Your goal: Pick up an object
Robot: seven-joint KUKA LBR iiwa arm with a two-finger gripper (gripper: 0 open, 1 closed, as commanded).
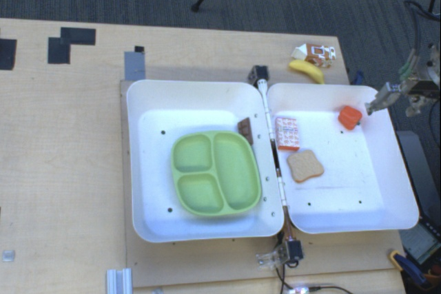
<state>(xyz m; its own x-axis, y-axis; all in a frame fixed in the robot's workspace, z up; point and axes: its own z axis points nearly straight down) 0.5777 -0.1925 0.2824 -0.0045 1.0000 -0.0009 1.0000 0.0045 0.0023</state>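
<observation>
Bread slice (304, 166) sits low in the right bin (386, 217), an orange block (349, 117) up beyond it near the rim. The gripper (375, 105) hovers just right of that block; jaws' opening can't tell. Risk: clipping the rim and nudging the block away.

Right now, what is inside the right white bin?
Inside the right bin lie three things, apart from one another: a slice of bread, a red and white packet near the divider, and an orange block near the far right corner. Nothing covers them.
</observation>
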